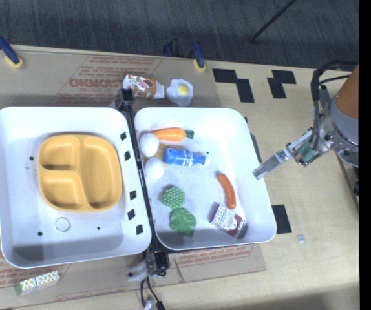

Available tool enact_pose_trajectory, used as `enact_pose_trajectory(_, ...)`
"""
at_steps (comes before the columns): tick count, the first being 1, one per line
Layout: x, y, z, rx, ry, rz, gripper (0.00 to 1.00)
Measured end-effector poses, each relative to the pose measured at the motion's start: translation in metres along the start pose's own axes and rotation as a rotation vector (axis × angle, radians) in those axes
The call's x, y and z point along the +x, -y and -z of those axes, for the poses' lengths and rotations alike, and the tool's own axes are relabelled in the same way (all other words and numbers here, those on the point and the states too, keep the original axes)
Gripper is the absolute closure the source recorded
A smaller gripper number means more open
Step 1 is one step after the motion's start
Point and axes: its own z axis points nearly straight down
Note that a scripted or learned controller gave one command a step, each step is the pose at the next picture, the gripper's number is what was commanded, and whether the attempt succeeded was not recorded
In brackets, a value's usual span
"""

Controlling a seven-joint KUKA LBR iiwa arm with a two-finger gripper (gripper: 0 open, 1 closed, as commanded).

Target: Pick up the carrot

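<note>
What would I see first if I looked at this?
Probably the big yellow tray with three sections, sitting in the left bin. Next, the orange carrot at the top of the right bin, among other toy food. The gripper hangs outside that bin's right edge.

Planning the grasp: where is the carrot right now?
The carrot lies near the top of the right bin, beside a white egg and just above the blue bottle.

Red printing runs across the cardboard sheet (pixel 101 76) under the bins, but it is too blurred to read. The labels on the blue bottle (pixel 184 157) and the red packet (pixel 227 219) are likewise illegible.
</note>
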Motion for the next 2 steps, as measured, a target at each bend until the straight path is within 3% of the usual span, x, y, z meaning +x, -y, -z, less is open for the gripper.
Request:
enact_pose_trajectory(1, 0.006, -0.097, -0.102, 0.002, -0.002, 0.136, 0.0)
enact_pose_trajectory(2, 0.0, -0.179, -0.196, 0.0, -0.002, 0.306, 0.0)
